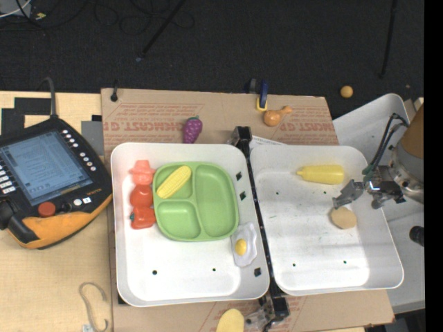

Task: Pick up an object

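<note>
My gripper (362, 197) hangs over the right side of the right bin (325, 275), fingers spread open with nothing between them. A tan round lump (343, 218) lies on the bin floor just below and left of the gripper, apart from the fingers. A yellow squash-like piece (320, 174) lies near the bin's far wall. The left bin (180, 282) holds a green divided plate (201, 209) with a corn cob (172, 181) on it, a red and pink toy (142, 198) beside it, and a fried egg (241, 246) near its right wall.
On the cardboard behind the bins lie purple grapes (192, 128) and an orange gourd (275, 115). A yellow fruit (230, 320) sits at the front edge. A teach pendant (48, 178) rests on the bench at the left.
</note>
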Controlling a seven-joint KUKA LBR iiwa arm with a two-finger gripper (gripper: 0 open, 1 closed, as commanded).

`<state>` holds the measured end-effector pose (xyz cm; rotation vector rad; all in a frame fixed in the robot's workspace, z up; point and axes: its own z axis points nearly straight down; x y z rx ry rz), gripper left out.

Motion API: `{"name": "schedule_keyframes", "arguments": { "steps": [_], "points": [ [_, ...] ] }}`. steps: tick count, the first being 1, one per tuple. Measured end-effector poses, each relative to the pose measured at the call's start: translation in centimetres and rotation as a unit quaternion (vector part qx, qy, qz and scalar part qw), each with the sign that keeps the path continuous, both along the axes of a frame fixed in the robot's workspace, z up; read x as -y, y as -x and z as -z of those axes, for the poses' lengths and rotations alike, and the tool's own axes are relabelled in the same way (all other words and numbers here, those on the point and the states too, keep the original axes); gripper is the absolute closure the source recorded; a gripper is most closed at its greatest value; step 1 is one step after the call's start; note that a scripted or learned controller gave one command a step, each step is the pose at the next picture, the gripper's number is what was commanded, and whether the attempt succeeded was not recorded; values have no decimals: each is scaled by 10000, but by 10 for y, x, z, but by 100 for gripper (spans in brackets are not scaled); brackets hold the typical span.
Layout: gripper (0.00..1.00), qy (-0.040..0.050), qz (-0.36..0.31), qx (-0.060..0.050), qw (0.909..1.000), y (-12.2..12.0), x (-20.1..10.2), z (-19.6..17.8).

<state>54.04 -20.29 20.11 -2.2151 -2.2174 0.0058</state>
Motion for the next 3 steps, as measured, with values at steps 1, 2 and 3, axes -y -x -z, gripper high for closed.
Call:
{"name": "schedule_keyframes", "arguments": {
  "steps": [1,2,3],
  "points": [
    [0,1,-3,8,10000,-7,5,56],
    [0,20,-6,38,10000,-8,3,108],
    [100,27,13,68,10000,-9,5,93]
  ]
}}
